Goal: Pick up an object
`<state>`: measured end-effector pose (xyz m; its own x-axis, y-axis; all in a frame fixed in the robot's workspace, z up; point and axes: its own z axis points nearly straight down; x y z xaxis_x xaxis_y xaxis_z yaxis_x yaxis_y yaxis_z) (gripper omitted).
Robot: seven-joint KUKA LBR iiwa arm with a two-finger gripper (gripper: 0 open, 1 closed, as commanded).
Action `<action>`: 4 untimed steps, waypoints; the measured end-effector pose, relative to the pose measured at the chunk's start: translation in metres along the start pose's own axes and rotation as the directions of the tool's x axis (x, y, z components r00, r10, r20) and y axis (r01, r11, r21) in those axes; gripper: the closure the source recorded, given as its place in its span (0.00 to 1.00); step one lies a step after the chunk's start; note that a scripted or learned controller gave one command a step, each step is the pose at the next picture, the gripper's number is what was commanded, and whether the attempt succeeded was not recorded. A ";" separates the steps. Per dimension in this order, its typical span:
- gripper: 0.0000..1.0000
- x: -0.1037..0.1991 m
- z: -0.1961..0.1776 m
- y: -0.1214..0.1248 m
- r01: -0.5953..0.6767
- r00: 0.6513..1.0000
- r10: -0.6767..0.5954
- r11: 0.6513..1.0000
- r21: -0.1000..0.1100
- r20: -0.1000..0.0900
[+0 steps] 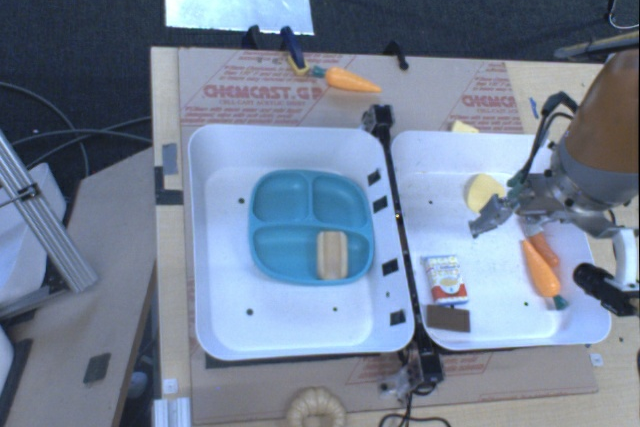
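My gripper (490, 213) hangs over the right bin (430, 165), reaching in from the right just under a yellow wedge-shaped piece (483, 189). It sits close beside that piece, and I cannot tell whether they touch. An orange toy carrot (541, 268) lies just right of and below the gripper on the bin floor. A small printed carton (445, 277) and a dark brown block (447, 318) lie near the bin's front edge.
The left bin (230, 315) holds a blue divided plate (290, 205) with a tan bread-like piece (332, 255) on it. A second carrot (345, 80) lies on the board behind the bins. A yellow bit (463, 127) sits behind the right bin.
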<state>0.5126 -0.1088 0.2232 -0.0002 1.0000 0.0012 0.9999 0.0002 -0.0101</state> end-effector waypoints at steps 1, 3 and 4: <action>0.00 0.000 -0.005 0.002 0.002 1.000 -0.002 1.000 -0.012 0.002; 0.00 -0.005 0.080 0.007 0.000 1.000 0.000 1.000 -0.007 0.000; 0.00 -0.004 0.130 0.009 0.000 1.000 0.000 1.000 -0.012 0.000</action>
<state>0.5203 -0.1131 0.0928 0.0000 1.0000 0.0015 1.0000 0.0000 0.0017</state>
